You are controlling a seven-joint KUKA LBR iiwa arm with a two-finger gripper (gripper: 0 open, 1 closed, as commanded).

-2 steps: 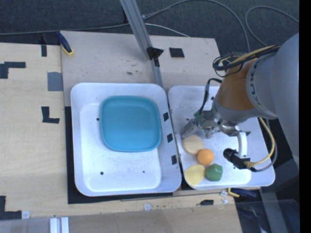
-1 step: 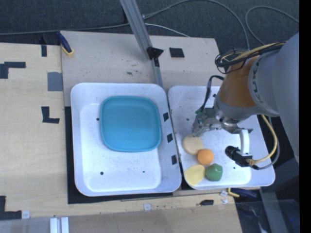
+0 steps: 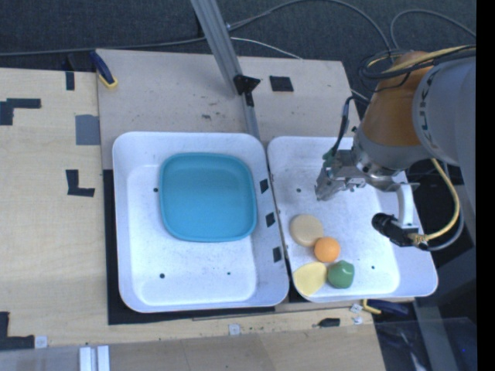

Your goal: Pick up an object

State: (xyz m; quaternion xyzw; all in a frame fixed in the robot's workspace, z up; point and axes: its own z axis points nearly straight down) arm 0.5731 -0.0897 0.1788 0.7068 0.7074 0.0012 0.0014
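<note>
Four small objects cluster at the front of the right bin (image 3: 298, 157): a beige round piece (image 3: 306, 228), an orange ball (image 3: 326, 250), a yellow piece (image 3: 309, 278) and a green one (image 3: 340, 273). My gripper (image 3: 328, 189) hangs over the middle of the right bin, just behind and slightly right of the beige piece. Its dark fingers point down toward the bin floor with nothing seen between them. The objects lie apart from the gripper.
The left bin (image 3: 131, 230) holds a blue square plate (image 3: 207, 196). A slanted metal pole (image 3: 224, 45) rises behind the bins. Cables and a yellow hose (image 3: 441, 234) hang beside the arm at the right bin's right edge.
</note>
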